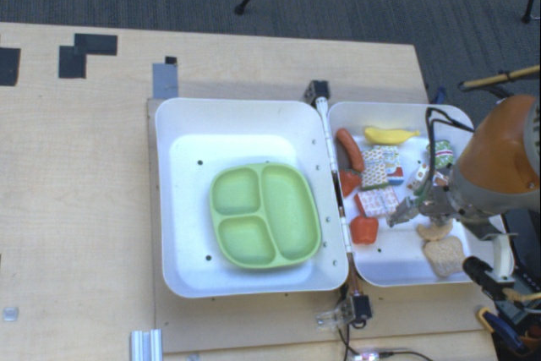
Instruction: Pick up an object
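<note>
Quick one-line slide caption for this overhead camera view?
Grey-and-orange arm's end effector over right white bin of toy food; green three-compartment plate in left bin.

A divided plate [265, 216] lay in the left bin [182, 182]. Right of that plate, the right bin [380, 266] held a sausage [349, 150] and banana [389, 134].

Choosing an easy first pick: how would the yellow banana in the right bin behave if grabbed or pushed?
The banana looks like a smooth toy, so probably light and stiff, perhaps slippery between fingers. Its curved, rounded shape suggests it could pivot or rock when nudged instead of sliding straight. It lies near the right bin far wall, which may limit room around it.
</note>
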### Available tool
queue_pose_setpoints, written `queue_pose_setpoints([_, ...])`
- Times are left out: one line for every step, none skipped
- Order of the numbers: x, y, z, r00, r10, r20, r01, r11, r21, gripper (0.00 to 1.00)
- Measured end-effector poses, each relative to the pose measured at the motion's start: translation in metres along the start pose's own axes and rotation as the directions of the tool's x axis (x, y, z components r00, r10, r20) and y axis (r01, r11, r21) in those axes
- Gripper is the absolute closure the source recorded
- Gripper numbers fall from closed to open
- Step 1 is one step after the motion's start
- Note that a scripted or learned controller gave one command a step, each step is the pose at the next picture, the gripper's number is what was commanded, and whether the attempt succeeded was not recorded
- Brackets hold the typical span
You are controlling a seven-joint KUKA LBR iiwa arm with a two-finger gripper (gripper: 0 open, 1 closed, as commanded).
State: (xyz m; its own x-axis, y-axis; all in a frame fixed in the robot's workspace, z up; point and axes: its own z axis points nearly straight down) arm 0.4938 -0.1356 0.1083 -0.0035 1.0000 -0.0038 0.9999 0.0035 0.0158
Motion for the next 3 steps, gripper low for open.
queue_pose_setpoints([0.000,0.001,-0.010,1.000,-0.001,0.000,0.001,1.000,-0.003,1.00])
queue_pose_setpoints([0.000,0.001,-0.010,1.000,-0.002,0.000,0.002,1.000,-0.003,0.00])
queue_pose_setpoints([0.001,0.003,-0.021,1.000,-0.003,-0.001,0.003,1.000,-0.006,1.00])
